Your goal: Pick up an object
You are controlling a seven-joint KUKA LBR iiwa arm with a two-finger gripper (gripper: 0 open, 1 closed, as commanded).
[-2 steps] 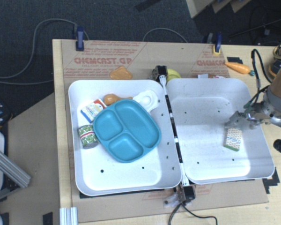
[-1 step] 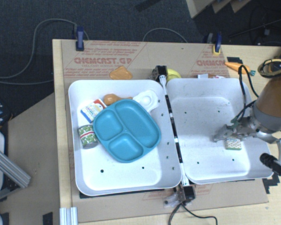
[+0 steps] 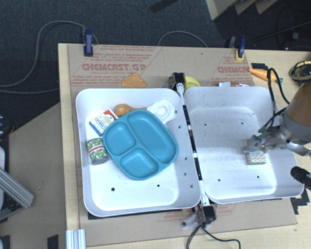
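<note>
Grey two-finger gripper (image 3: 255, 145) low in right shallow white bin (image 3: 233, 191), jaw opening can't be told. Small pale speckled square packet (image 3: 256, 158) lies on bin floor just under gripper tip, toward bin's right side. Blue three-compartment plastic tray (image 3: 140, 144) sits left of that bin.

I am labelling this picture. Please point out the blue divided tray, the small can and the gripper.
blue divided tray (image 3: 140, 143): camera view, its centre ridge.
small can (image 3: 97, 151): camera view, its side label.
gripper (image 3: 255, 148): camera view, between its fingertips.
</note>
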